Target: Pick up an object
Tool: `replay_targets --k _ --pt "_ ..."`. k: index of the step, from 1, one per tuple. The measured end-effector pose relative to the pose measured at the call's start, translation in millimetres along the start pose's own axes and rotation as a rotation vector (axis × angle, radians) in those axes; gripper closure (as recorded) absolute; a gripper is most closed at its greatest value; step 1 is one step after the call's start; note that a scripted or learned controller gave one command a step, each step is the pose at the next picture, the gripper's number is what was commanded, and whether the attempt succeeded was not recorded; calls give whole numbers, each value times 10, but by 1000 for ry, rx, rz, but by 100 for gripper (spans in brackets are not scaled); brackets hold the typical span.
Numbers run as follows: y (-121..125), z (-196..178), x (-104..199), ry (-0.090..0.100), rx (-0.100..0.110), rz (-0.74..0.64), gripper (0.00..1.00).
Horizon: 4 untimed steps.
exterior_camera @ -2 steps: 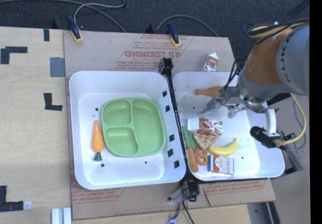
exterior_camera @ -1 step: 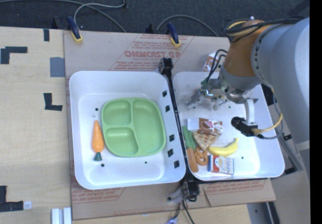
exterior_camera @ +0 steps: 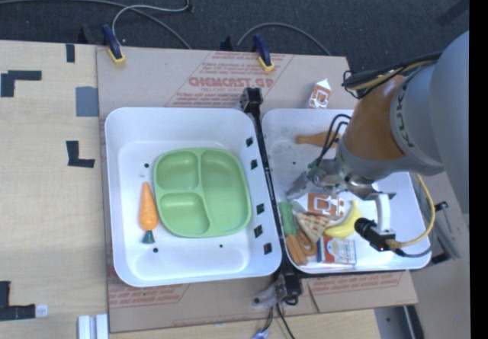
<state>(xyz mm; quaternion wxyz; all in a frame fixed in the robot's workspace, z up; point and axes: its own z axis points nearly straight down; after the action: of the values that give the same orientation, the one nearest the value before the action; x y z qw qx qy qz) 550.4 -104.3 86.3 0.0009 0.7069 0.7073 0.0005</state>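
Over the right bin (exterior_camera: 408, 257), the arm (exterior_camera: 396, 128) is reaching down; the gripper (exterior_camera: 324, 181) is sitting above the toy pile at the bin's front edge, finger state can't tell. Green divided plate (exterior_camera: 202, 193) is lying mid left bin (exterior_camera: 122, 177), carrot (exterior_camera: 148, 212) just beside its left edge. Banana (exterior_camera: 343, 225) is resting in the pile.

light: bright, even | shadows: soft, faint | glare: white bins (exterior_camera: 122, 139) washed out | focus: slightly soft
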Motion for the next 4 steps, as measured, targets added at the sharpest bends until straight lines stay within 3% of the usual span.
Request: replay_targets --k 1,2,3,4 --pt "846 0 -238 -2 -4 -2 0" --pt "1184 13 58 0 0 -2 0" --pt "782 -3 -532 -4 -1 0 0" --pt "1123 33 -476 -1 29 7 0"
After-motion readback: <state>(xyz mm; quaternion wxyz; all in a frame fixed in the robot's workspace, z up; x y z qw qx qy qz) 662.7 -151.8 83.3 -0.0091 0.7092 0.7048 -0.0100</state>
